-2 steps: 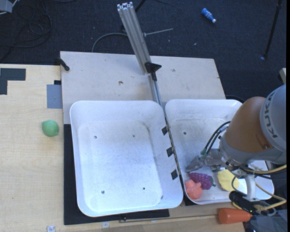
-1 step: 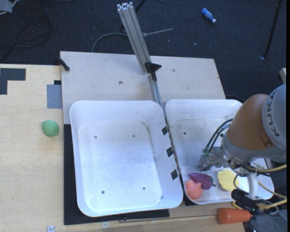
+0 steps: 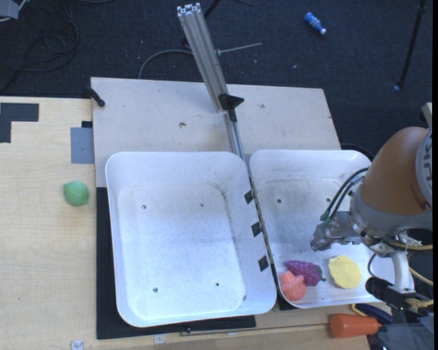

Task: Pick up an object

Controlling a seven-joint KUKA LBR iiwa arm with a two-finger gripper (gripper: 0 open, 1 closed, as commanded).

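Presently: right bin (image 3: 299, 168), near corner, holds three items bunched together, likely slid there against the wall: purple piece (image 3: 304, 270), orange piece (image 3: 293, 286) touching it, yellow piece (image 3: 344, 272) just beside. Gripper (image 3: 328, 236) hangs above the bin floor, near the purple and yellow pieces, nothing visibly between its fingers; whether spread or pressed together cannot be told. Left bin (image 3: 177, 195): bare floor. Green ball (image 3: 76, 193): on the bench, well apart.

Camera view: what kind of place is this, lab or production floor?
Most likely a robotics lab test bench. Two shallow white bins sit side by side on a plywood bench, a grey and orange arm reaches over a few toy-like objects, and loose cables trail across dark carpet.
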